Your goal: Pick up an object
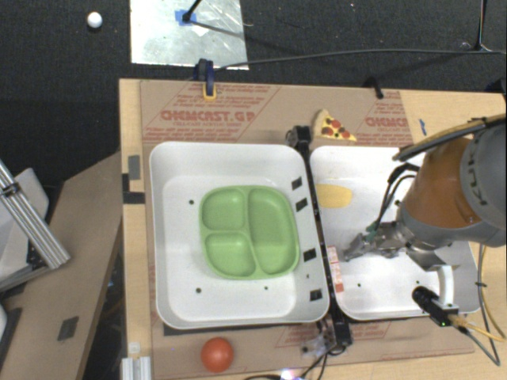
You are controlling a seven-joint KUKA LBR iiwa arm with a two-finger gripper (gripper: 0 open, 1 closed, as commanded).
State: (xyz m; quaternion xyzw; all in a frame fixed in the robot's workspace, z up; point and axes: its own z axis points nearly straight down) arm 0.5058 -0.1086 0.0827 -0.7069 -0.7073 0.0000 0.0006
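Your 1 arm [463, 188] comes in from the right of the camera view, its grey body bulky at the frame edge and the orange band [436, 192] wrapped above the wrist. From there the wrist slants down and to the left, ending in the gripper [354, 246], which sits low and points leftward. You see dark cables looping along the wrist's left side. The 2 fingers are too small and blurred for you to judge their spacing or whether anything lies between them.
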